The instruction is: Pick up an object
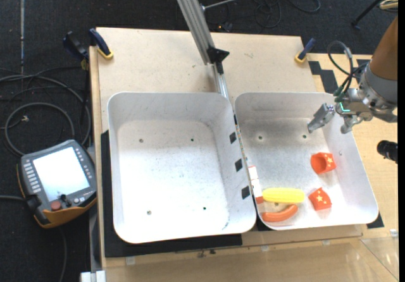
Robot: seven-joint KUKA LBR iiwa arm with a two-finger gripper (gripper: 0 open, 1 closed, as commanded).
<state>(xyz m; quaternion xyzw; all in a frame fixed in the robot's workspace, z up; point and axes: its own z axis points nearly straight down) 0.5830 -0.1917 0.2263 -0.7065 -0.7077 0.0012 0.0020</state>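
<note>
Arm [387,59] cut off by right edge above wrist. Red-orange curved piece [279,213] partly hidden beneath yellow object [283,195]. Markings on 2 small orange objects too small to read.

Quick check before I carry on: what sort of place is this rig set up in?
Most likely a robotics lab. A teach pendant lies on dark carpet among loose cables, and the two white bins sit on a plywood bench held by clamps. The gripper hangs over small toy-like objects.
</note>
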